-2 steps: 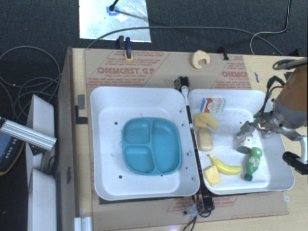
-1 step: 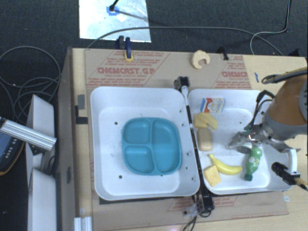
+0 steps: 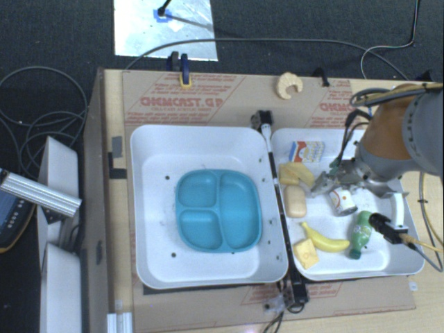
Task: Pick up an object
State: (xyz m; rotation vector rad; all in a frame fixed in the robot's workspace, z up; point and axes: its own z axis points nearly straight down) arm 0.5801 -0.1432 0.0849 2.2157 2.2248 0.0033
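Tool [image 3: 331,181] sits low in the right bin [image 3: 409,262]; can't tell if it grasps anything. Likely target is the can [image 3: 342,200], touching or just under the tool on its near side, toward the camera. Can is small, white with red marking, lying tilted, long axis roughly toward the bottle [image 3: 359,234]. Banana [image 3: 325,239] lies farther out the same way. Yellow block [image 3: 296,175] just left of tool. Plate [image 3: 218,210] well left, in the other bin.
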